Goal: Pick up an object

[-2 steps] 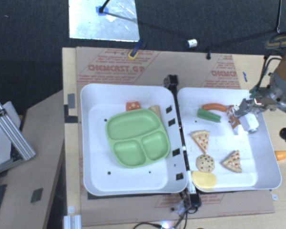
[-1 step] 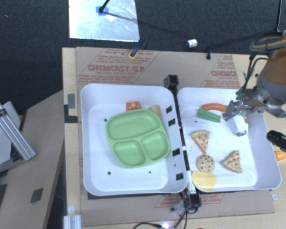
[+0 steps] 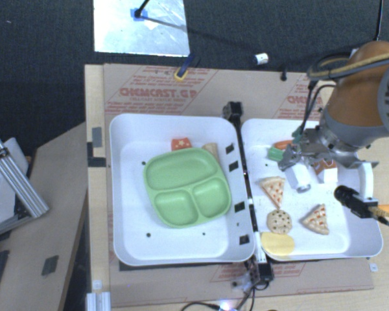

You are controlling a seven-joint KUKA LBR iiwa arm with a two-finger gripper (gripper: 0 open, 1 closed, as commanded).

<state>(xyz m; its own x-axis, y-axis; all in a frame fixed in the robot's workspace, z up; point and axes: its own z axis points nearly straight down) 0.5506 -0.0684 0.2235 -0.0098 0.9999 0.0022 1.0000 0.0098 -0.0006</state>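
Two pizza slices (image 3: 273,190) (image 3: 317,219), cookie (image 3: 279,221) below tool (image 3: 299,177).

We read "CHEMCAST GP" in red print on the brown paper-faced sheet (image 3: 157,91) under the bins, up-left of the claw (image 3: 298,173).

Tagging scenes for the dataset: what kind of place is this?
Probably a robot lab test bench, not a kitchen: two white bins on a cardboard sheet, toy food such as a pizza slice, and the arm's gripper reaching in.
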